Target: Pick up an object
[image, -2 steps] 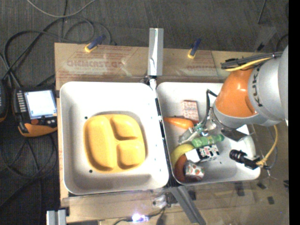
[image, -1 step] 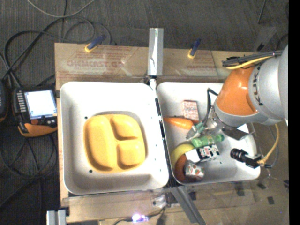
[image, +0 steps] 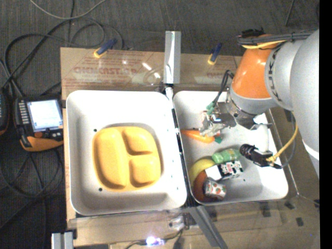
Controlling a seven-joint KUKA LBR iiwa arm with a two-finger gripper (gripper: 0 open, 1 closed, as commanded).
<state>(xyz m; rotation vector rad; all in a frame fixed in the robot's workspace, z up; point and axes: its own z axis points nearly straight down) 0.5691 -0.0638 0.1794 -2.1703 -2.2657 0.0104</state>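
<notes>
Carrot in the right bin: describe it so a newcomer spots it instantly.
Look in the right bin, near its left wall, just below the gripper. The carrot is a small orange taper lying flat, well above the yellow, green and red clutter at the front.

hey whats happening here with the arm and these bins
A grey arm with an orange band reaches into the right white bin, its tool low over an orange carrot-shaped toy. No grasp is visible. A yellow round piece and small packages lie nearby. The left white bin holds a yellow divided tray.
</notes>
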